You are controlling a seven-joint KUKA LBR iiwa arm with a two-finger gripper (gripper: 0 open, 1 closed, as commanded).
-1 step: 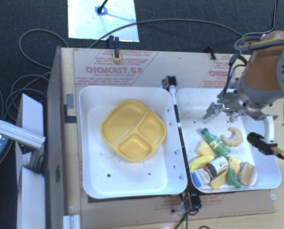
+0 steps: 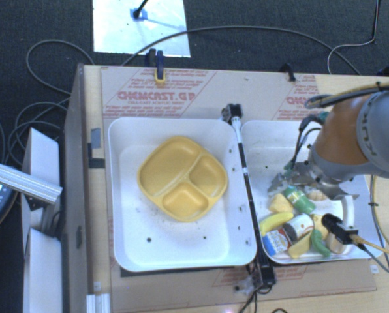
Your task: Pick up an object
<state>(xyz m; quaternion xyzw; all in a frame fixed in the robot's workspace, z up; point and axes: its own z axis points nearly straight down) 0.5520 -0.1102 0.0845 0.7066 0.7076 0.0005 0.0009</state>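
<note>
Objects lie heaped in the right bin [image 2: 266,135], at its near end: a green bottle [image 2: 301,201], a banana [image 2: 274,223], a jar [image 2: 299,227]. The end effector [image 2: 297,175] sits low just behind the heap; its finger state cannot be told. The left bin [image 2: 126,253] holds a yellow tray [image 2: 183,177]. Both bins rest on the tabletop [image 2: 201,87].

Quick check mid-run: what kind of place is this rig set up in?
Likely a robotics lab test bench: two white bins clamped on a cardboard-covered bench, loose cables across dark carpet, and toy food piled for picking.
</note>
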